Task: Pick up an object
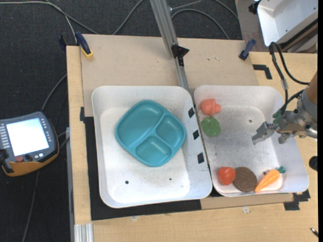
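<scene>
The bench [131, 59] carries two shallow white bins side by side, and the right bin [237, 97] serves here as the reference. The claw [271, 134] stands over the right part of that bin's floor, reaching in across its right wall; its two fingers [260, 133] are spread apart with nothing between them, so it is released and holds no object. Five small objects lie in the right bin. An orange-red toy [210, 106] sits near the bin's upper left corner, and a green round vegetable [211, 127] lies just below it, the two close to touching. Along the bin's lower edge sit a red tomato-like piece [226, 175], a brown disc [245, 179] touching it on its right, and an orange carrot with a green top [268, 180] just beside the disc, toward the lower right corner. All five are apart from the claw; the carrot is the nearest, lying below it. The left bin [108, 185], touching the right bin's left wall, holds a teal divided plate [150, 132] with three compartments, lying tilted on the bin floor. A metal strut [166, 26] runs up from the gap between the bins. Well to the left of both bins, off the bench, a handheld pendant with a lit screen [25, 142] rests on dark flooring.
</scene>
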You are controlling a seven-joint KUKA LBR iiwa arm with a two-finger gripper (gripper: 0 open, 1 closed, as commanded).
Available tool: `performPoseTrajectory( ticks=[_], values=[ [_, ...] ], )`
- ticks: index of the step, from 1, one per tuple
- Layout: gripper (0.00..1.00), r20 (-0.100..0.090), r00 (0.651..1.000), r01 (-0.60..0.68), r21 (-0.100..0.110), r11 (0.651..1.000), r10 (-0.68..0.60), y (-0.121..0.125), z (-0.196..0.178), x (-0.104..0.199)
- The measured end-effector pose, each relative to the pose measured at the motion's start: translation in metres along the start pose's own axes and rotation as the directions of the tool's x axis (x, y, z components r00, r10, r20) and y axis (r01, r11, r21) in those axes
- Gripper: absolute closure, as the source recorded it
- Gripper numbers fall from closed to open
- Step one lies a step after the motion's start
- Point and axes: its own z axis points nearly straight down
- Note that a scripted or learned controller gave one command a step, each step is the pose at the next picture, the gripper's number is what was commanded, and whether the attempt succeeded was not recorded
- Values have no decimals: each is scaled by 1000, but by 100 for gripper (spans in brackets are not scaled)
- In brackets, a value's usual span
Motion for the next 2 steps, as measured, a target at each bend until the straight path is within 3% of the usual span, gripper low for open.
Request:
performPoseTrajectory(
  ticks=[2],
  values=[
    [0, -2, 1000, -1, 6, 1000, 1, -1, 108, 4]
  ],
)
